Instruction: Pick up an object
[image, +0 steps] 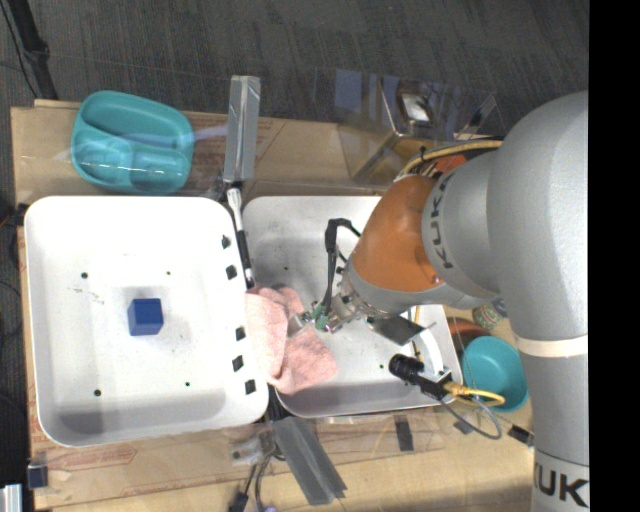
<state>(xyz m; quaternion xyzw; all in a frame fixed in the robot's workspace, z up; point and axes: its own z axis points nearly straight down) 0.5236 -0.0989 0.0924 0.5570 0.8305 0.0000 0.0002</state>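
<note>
My end effector (322, 318) sits low in the right bin (300, 215), at the edge of the pink cloth (285, 340) heaped against its left wall. Finger opening: I cannot tell. Risk: soft fabric may slip free or snag on the wall. A blue cube (146, 316) lies in the left bin (60, 215).
</note>
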